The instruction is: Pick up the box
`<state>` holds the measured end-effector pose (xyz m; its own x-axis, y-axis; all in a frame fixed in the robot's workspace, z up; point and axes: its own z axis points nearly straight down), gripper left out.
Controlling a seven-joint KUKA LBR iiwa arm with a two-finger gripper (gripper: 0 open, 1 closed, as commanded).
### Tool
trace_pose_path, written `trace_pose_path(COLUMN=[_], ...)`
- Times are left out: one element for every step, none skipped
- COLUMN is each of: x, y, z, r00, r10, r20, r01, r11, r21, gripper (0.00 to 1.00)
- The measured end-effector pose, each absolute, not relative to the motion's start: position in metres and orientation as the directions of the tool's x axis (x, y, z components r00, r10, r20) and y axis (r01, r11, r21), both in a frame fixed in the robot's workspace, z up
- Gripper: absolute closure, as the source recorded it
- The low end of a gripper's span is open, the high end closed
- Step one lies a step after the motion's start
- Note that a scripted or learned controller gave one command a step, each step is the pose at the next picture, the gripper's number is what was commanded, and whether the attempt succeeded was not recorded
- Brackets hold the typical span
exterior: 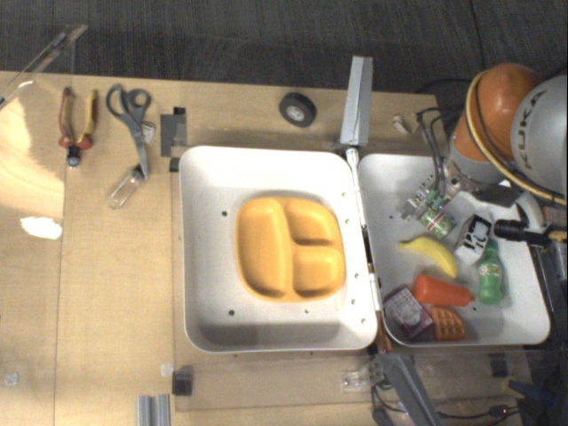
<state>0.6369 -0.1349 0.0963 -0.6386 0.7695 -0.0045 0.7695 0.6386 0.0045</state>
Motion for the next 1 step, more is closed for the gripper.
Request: trace_pose_path(x=[0.6397], y=[-0.0779], z=[0.1874], r00=[-0.384], r10=[0.923], r20=[-0.003], r01=[0.923], r11=[0.384], r21=[0.008], gripper=[1.00])
